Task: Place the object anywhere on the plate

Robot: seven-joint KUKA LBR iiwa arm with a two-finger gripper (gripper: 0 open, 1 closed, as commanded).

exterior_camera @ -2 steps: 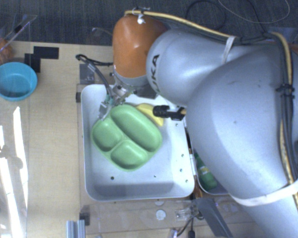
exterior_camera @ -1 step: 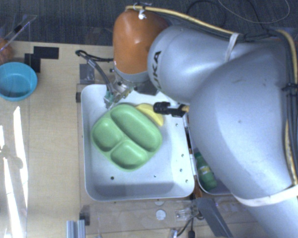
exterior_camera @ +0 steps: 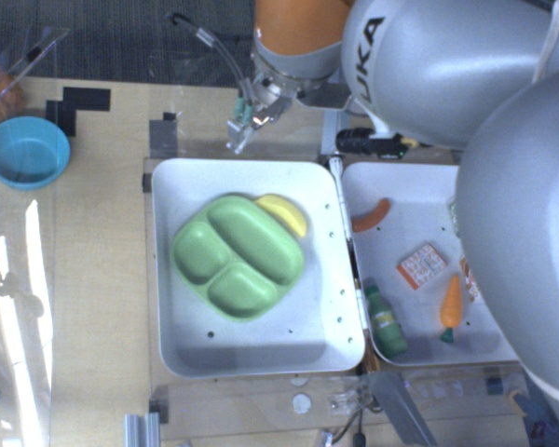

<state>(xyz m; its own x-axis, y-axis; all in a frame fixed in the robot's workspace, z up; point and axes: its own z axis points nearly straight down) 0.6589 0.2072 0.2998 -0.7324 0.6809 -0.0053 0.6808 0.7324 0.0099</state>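
Observation:
A green divided plate (exterior_camera: 240, 254) lies in the middle of the left white bin (exterior_camera: 196, 347). A yellow rounded object (exterior_camera: 287, 214) rests against the plate's far right edge, partly tucked behind its rim. My gripper (exterior_camera: 246, 125) hangs beyond the far rim of the left bin, above the bench and well away from the plate and the yellow object. I see nothing in it. The large grey arm covers the upper right of the view.
The right bin (exterior_camera: 405, 357) holds a sausage (exterior_camera: 371, 214), a red and white packet (exterior_camera: 421, 265), a carrot (exterior_camera: 450, 305) and a green bottle (exterior_camera: 384, 320). A blue bowl (exterior_camera: 26, 152) stands on the bench at far left.

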